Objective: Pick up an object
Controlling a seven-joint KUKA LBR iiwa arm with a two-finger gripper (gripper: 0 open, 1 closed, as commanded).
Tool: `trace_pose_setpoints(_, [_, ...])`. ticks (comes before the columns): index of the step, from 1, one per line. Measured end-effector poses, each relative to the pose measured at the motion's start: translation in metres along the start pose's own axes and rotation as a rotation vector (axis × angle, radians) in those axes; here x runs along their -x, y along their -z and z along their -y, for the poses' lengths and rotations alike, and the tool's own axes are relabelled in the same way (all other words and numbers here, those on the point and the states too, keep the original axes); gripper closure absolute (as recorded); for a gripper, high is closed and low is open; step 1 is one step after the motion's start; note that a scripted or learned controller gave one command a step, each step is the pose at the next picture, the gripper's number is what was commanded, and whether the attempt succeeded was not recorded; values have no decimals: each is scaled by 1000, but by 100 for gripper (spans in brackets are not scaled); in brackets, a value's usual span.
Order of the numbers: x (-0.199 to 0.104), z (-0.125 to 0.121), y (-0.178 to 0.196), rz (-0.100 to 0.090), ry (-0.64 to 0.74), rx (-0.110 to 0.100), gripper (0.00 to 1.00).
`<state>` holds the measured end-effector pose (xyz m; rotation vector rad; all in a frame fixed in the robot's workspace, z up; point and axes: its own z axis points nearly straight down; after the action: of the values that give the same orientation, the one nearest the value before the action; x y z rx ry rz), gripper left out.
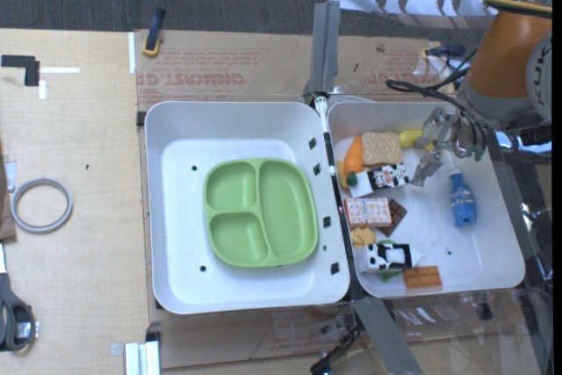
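Pincer position: the two-finger gripper hangs over the right bin, in its upper half, at the end of the grey arm with its orange band, which enters from the right. Pincer state: the two fingers are spread apart, released, with nothing between them; the lower fingertip points down-left toward the cluster of objects along the bin's left side.

Right bin contents, camera view:
- A slice of toast lies near the top left, just left of the gripper.
- An orange carrot-shaped piece lies beside the toast on its left.
- A yellow piece lies just right of the toast, close to the gripper.
- A black-and-white printed item lies below the toast, nearest the lower fingertip.
- A pink checkered packet lies lower, with a dark brown piece at its right edge.
- A second black-and-white item and an orange block lie near the bottom wall.
- A blue bottle lies on its side, apart from the cluster, below and right of the gripper.

Left bin: a green divided plate with three compartments sits at its centre.

Bench area: a roll of tape lies well to the left of both bins.
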<state>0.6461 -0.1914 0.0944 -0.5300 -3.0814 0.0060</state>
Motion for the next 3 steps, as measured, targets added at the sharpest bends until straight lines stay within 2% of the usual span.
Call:
trace_pose_setpoints(1, [-47,36,-2,18,36,6,0])
trace_pose_setpoints(2, [-46,35,9,24,37,6,100])
trace_pose_setpoints(3, [-46,35,9,24,38,6,0])
